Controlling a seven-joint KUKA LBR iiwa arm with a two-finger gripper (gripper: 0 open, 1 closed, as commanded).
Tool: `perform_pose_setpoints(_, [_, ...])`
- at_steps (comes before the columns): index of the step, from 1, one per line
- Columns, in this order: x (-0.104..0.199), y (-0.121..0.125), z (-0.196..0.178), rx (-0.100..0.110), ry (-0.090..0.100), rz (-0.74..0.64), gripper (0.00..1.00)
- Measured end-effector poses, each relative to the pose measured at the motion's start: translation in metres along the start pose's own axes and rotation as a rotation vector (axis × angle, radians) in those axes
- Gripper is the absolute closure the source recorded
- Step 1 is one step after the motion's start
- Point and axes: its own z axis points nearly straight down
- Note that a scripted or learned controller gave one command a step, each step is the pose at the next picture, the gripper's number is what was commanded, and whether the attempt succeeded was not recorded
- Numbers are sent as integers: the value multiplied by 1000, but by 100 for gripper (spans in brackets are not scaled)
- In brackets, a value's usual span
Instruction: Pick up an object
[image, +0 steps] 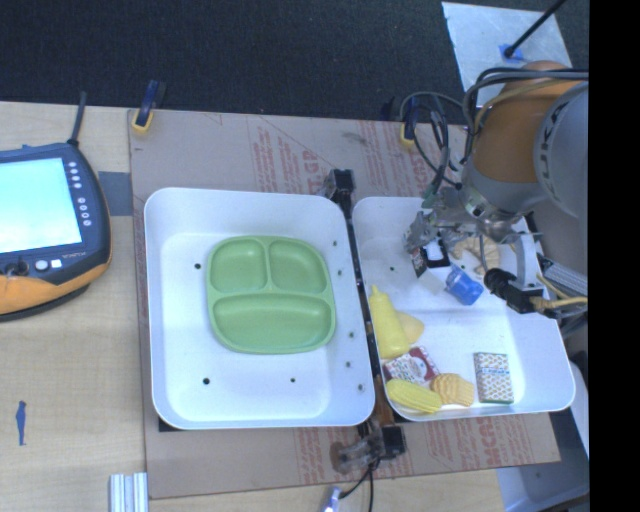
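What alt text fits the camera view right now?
The gripper hangs over the right bin beside a blue object, with yellow toys nearer the front. The left bin holds a green divided plate.

Red print runs in lines across the brown cardboard sheet (250, 150) beneath the two bins, but the letters are too small and faint to read. A small carton (493, 377) and a red-and-white packet (411, 366) in the right-hand bin (530, 340) carry printed patterns, with no legible words. The handheld screen (38, 205) at left glows blank.
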Motion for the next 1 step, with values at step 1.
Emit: perform_pose_setpoints(1, [46, -54, -30, 2, -2, -3, 100])
